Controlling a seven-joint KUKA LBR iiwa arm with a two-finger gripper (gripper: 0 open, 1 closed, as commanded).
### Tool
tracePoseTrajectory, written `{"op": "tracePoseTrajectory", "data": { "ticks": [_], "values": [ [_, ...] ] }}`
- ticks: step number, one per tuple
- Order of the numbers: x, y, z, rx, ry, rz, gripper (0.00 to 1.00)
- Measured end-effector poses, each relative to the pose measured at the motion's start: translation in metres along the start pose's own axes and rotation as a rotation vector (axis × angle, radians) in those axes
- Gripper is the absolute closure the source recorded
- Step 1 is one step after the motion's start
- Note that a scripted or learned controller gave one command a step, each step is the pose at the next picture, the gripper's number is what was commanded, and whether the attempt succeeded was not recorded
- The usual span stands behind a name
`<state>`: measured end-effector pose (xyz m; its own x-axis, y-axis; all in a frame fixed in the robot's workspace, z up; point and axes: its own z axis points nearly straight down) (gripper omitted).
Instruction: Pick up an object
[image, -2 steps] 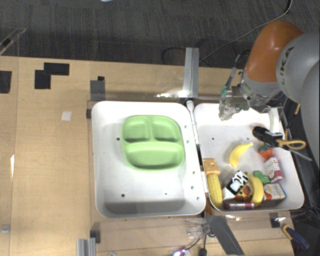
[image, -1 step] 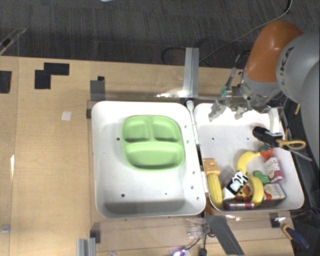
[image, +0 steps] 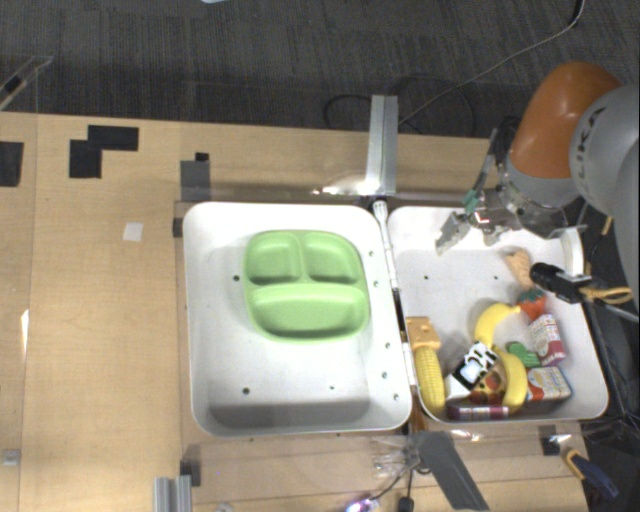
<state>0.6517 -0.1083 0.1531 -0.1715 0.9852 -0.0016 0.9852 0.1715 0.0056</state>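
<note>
My gripper (image: 458, 230) hangs over the far left corner of the right bin (image: 440, 290), open, with nothing between its fingers. The objects lie in that bin's near right part, well away from the gripper. Among them are a yellow corn cob (image: 428, 372), two bananas (image: 493, 321) (image: 515, 378), a black-and-white item (image: 474, 366), a dark red bottle (image: 480, 408), a small carton (image: 546, 384), a red-and-white can (image: 545, 337) and a tan piece (image: 519, 265). A green divided plate (image: 304, 283) lies in the left bin (image: 215, 330).
A metal post (image: 383, 140) rises behind the wall between the two bins. The white floor under the gripper is bare. An orange block (image: 420, 328) leans at the right bin's left wall. The arm (image: 565, 120) comes in from the upper right.
</note>
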Motion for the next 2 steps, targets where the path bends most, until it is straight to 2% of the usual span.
{"op": "tracePoseTrajectory", "data": {
  "ticks": [1,2],
  "values": [
    [-0.038,-0.062,0.062,-0.008,-0.003,-0.198,0.0],
    [-0.044,-0.12,0.061,-0.01,-0.006,-0.298,0.0]
  ]
}}
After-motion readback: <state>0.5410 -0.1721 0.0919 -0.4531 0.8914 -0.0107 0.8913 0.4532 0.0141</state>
